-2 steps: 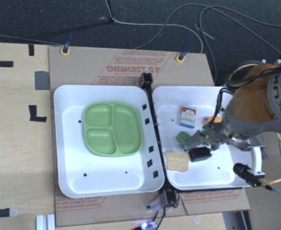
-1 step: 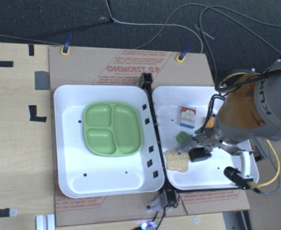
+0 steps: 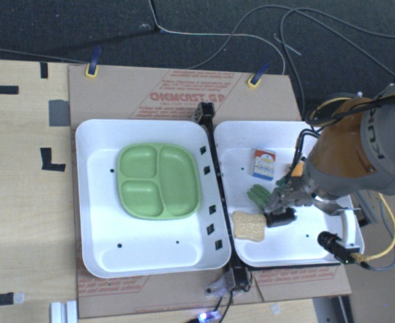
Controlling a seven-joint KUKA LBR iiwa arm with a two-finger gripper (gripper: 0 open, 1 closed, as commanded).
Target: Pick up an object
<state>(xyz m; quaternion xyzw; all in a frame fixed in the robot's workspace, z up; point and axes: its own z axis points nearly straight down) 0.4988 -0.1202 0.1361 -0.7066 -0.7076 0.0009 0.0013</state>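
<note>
You'll find the fingers (image 3: 278, 213) low in the right bin (image 3: 284, 130), toward its middle — a dark cluster at the end of the grey arm (image 3: 345, 157). You cannot tell from this angle how far apart they stand, nor whether anything sits between them. Just beside them, on the side nearer the divider, lies a green object (image 3: 258, 194), touching or almost touching the dark tip. Below that, toward the bin's front edge, rests a tan, sponge-like block (image 3: 248, 226), close to the tip but seemingly apart from it. Up toward the bin's back edge lies a small box (image 3: 264, 163), white with red and blue print, clear of the tip.

Across the black divider (image 3: 214, 180), the left bin (image 3: 89, 200) carries a pale green plate (image 3: 159, 181) with three compartments, set toward the bin's back half — well apart from the arm. Both bins sit on a cardboard sheet (image 3: 177, 89) clamped at its back edge, on the counter (image 3: 22, 200).
</note>
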